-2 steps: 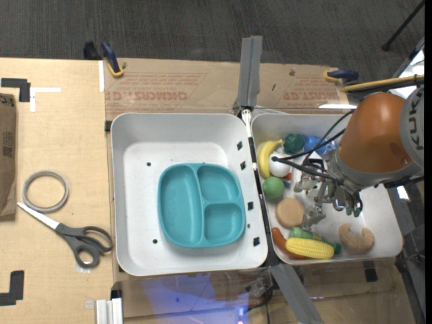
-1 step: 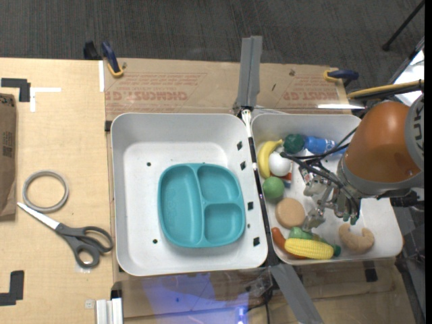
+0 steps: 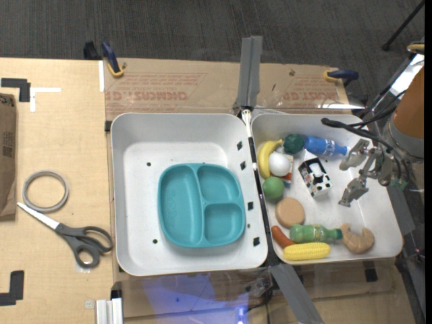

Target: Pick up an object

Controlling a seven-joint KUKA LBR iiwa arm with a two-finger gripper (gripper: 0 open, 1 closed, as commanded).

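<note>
Claw [image 3: 358, 175] over right bin; nearest obj: black-white block [image 3: 315, 178].

- The arm [image 3: 410, 110] enters from the right edge, its orange band at the edge and dark cables running alongside it.
- The wrist bends down and leftward, carrying the gripper [image 3: 358, 174] low on the right side of the view.
- The gripper is metal grey, its two fingers [image 3: 352, 194] pointing down and to the left.
- The fingers stand parted, with a gap between their tips.
- Nothing sits between the fingers.
</note>
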